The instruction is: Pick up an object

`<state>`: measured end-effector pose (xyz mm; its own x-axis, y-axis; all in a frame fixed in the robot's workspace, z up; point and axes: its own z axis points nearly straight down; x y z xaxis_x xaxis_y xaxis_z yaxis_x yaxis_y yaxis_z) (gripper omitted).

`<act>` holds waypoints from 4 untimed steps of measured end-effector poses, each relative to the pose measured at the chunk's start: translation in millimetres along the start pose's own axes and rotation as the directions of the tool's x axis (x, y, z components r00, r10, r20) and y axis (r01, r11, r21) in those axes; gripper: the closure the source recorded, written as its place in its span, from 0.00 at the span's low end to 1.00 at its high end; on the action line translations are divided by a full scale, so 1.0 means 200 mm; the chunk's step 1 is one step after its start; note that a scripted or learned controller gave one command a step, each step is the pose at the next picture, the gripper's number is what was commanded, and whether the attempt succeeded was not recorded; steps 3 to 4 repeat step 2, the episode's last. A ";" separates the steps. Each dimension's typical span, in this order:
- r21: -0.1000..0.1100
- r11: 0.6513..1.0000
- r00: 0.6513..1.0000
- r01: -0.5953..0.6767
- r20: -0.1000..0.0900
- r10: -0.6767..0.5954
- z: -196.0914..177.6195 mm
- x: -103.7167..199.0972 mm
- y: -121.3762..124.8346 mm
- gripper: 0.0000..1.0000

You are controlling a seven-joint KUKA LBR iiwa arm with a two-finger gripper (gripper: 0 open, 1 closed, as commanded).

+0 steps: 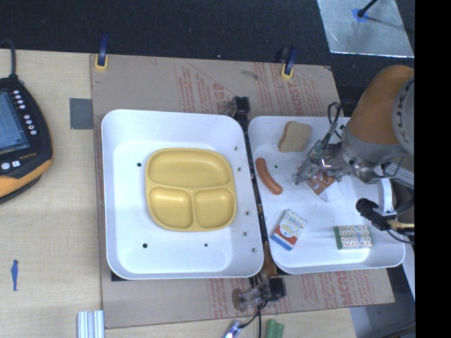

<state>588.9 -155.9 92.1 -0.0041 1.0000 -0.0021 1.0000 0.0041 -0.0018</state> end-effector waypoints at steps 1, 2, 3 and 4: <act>0.000 1.000 1.000 0.002 0.003 -0.002 -0.06 -0.01 0.00 1.00; 0.011 1.000 1.000 0.002 -0.003 -0.002 -0.11 0.30 0.25 1.00; 0.011 1.000 1.000 0.002 -0.003 -0.002 -0.11 0.30 0.25 1.00; 0.011 1.000 1.000 0.002 -0.003 -0.002 -0.11 0.30 0.25 1.00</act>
